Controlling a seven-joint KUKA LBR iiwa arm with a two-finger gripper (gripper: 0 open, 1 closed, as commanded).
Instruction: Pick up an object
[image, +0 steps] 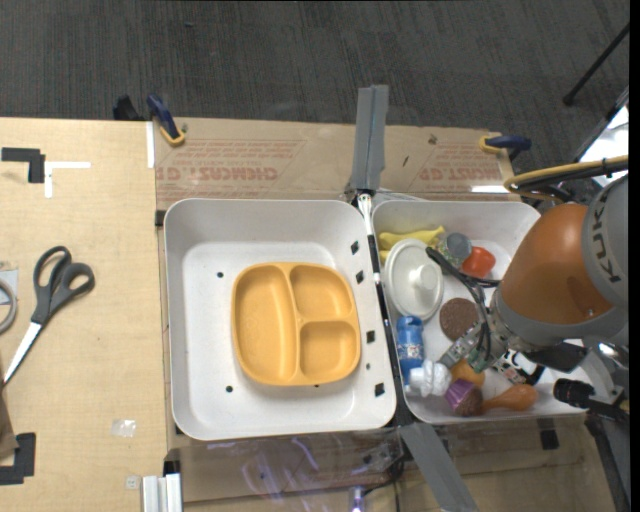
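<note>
A pair of black-handled scissors (45, 300) lies on the wooden bench (90, 400) at far left, well apart from the left bin (190, 330), which holds a yellow divided plate (296, 324) near its middle. The right bin (395, 214) is crowded: a white bowl (414, 280) by the divider, a blue bottle (409, 338) and crumpled white piece (432, 378) below it, then a brown disc (459, 318), a purple item (463, 396) and an orange carrot-like piece (512, 398). The gripper (478, 352) sits low among these under the arm's orange band (560, 262); I cannot tell whether it is released or clenched.
</note>
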